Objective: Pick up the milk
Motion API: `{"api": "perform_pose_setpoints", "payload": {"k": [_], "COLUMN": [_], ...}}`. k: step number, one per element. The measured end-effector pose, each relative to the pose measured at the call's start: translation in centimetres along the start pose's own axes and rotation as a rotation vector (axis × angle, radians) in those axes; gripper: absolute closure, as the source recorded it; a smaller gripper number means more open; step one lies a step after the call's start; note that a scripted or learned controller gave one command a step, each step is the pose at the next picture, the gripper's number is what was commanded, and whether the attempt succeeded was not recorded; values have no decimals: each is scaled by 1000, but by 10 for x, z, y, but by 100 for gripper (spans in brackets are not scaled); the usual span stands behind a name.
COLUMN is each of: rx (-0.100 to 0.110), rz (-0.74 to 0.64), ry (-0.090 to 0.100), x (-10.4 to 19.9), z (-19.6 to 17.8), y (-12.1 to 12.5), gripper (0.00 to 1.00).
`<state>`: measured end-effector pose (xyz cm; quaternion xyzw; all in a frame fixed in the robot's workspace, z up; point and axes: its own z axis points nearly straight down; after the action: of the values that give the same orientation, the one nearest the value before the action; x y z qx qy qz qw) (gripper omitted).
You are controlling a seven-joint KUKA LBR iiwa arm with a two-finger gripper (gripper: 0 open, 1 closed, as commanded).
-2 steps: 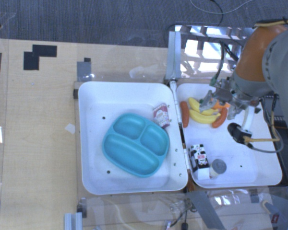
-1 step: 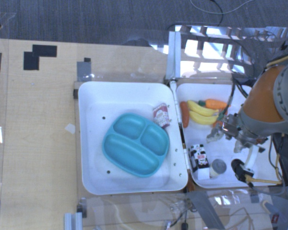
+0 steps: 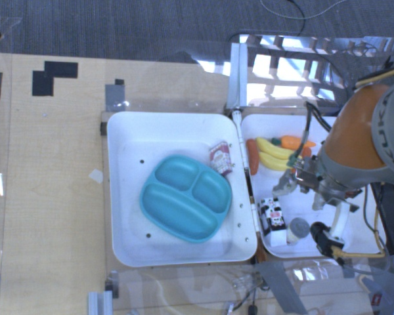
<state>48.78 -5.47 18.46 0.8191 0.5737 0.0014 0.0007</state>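
The milk (image 3: 272,215) is a small white carton with black cow patches. It stands at the front left of the right bin (image 3: 354,247), close to the wall between the two bins. My gripper (image 3: 301,193) hangs over the middle of that bin, just right of and behind the carton. Its fingers are spread, with one fingertip (image 3: 284,185) above the carton's far side. Nothing sits between them. The grey and orange arm covers the bin's right half.
A red sausage (image 3: 252,156), bananas (image 3: 276,155) and a carrot (image 3: 293,141) lie at the back of the right bin. A grey round cap (image 3: 299,228) sits beside the milk. The left bin (image 3: 125,176) holds a blue divided plate (image 3: 186,197) and a small red packet (image 3: 220,157).
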Motion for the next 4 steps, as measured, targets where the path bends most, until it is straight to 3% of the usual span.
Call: {"api": "perform_pose_setpoints", "payload": {"k": [1,2,3,4], "rx": [-21,-40,-64,-62], "rz": [-192,-18,-25,-23], "ry": [12,22,34,32], "x": [-32,-34,-27,-28], "z": [71,77,59,60], "y": [20,28,35,35], "gripper": [0,0,100,0]}}
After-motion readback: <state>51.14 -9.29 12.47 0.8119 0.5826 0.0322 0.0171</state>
